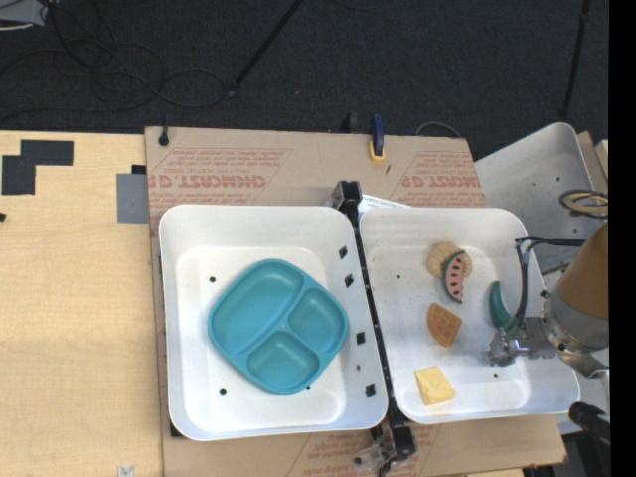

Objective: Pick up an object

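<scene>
nothing has been lifted yet — the tool (504, 351) is seen low at the frame's right, its grip state cannot be told; the cheese wedge (434, 386) lies nearby in the right bin (477, 229).

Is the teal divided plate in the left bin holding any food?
No: the plate is bare; all three compartments show plain teal.

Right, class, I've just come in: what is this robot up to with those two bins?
The arm reaches into the right bin from the right, its gripper low near a green toy. Also in that bin lie a watermelon slice, a round biscuit-like piece, an orange wedge and a yellow block. The left bin holds a teal divided plate. Nothing is lifted.
</scene>
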Available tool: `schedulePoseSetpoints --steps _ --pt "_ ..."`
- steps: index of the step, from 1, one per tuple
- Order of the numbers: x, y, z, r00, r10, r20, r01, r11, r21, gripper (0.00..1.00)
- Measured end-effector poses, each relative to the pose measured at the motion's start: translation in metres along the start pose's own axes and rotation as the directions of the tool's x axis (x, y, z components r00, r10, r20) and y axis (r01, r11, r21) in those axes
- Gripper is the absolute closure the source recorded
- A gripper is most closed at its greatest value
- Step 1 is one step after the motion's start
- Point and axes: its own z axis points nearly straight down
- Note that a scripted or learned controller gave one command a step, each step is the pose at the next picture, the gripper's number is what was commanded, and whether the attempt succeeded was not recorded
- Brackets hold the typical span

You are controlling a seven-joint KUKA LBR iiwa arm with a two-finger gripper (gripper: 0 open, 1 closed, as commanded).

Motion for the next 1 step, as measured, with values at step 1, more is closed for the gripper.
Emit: schedulePoseSetpoints --steps 1 --pt "-0.0007 0.0025 -0.108 1.0 -0.003 0.004 0.003 1.0 -0.011 1.0"
